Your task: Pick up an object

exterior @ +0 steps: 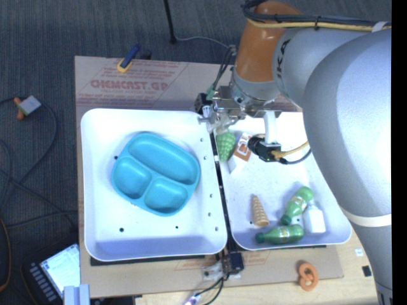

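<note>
My gripper (224, 129) hangs over the wall between the two bins, at the upper left corner of the right bin (331, 234). A green ridged cone (226, 146) sits directly under it, its top between the fingers, which are shut on it. A small orange-and-white piece (243, 149) lies just right of the cone. Lower in the right bin lie a tan ridged cone (258, 210), two green bottles (296, 204) (280, 235) and a small white bottle (315, 221).
The left bin (95, 234) holds a blue divided plate (156, 173). The arm's grey body and orange band (264, 43) cover the right bin's upper right. A black cable (280, 152) loops beside the gripper. An orange ring (308, 274) lies on the bench in front.
</note>
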Action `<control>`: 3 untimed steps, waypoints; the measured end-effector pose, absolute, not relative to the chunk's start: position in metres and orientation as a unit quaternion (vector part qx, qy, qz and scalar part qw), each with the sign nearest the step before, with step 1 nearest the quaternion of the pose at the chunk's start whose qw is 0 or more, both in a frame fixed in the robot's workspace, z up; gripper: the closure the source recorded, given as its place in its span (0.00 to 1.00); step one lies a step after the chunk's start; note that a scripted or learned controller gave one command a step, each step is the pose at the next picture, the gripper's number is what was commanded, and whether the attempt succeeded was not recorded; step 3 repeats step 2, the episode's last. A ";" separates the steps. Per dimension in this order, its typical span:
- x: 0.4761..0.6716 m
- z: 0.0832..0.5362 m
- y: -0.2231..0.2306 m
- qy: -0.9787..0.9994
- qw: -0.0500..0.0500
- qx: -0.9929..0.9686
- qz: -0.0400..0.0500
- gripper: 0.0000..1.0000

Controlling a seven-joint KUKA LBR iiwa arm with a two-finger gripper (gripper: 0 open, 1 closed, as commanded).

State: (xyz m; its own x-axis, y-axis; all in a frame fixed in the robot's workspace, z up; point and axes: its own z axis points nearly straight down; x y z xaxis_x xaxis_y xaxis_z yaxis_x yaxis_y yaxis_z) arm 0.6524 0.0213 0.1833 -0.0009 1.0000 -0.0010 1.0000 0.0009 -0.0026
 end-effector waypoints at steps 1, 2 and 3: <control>0.652 0.196 0.026 -0.707 0.000 -0.707 0.000 1.00; 0.571 0.215 0.027 -0.707 0.000 -0.707 0.001 1.00; 0.571 0.215 0.027 -0.707 0.000 -0.707 0.001 1.00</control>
